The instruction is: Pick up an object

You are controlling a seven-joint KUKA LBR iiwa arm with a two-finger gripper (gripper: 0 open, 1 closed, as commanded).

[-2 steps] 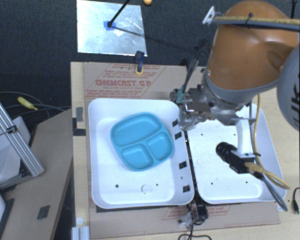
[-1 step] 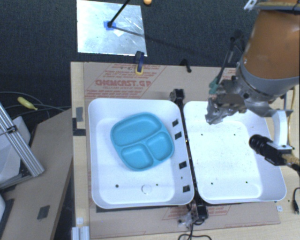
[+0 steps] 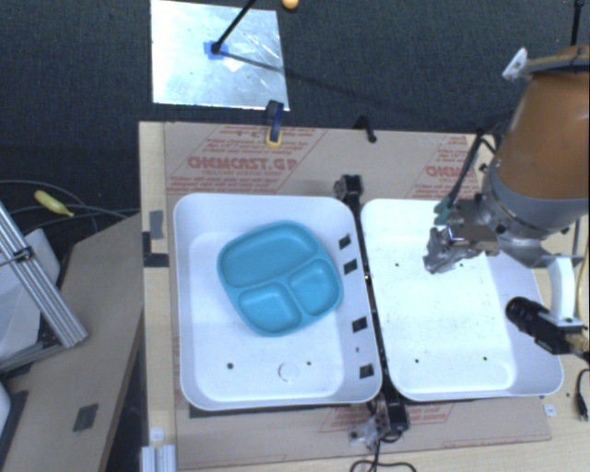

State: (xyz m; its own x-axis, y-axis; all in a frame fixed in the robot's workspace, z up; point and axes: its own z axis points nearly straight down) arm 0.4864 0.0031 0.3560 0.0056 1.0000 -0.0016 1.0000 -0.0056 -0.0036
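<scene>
Plate (image 3: pixel 279 289) is lying in the left bin (image 3: pixel 198 369); the gripper (image 3: pixel 441 255) is hovering over the right bin (image 3: pixel 479 378) and should be crossing to grasp its rim.

Arm (image 3: pixel 549 138) cut off by the right frame edge, its upper links out of sight; its bulk hides the upper right corner of the right bin (image 3: pixel 461 369). Gripper (image 3: pixel 441 251) small and blurred at centre right, finger spacing not readable. Orange object (image 3: pixel 290 4) clipped by the top edge, identity unclear; metal frame (image 3: pixel 32 277) at far left runs off the left edge, and cables (image 3: pixel 373 442) at bottom centre trail off the lower edge.
</scene>
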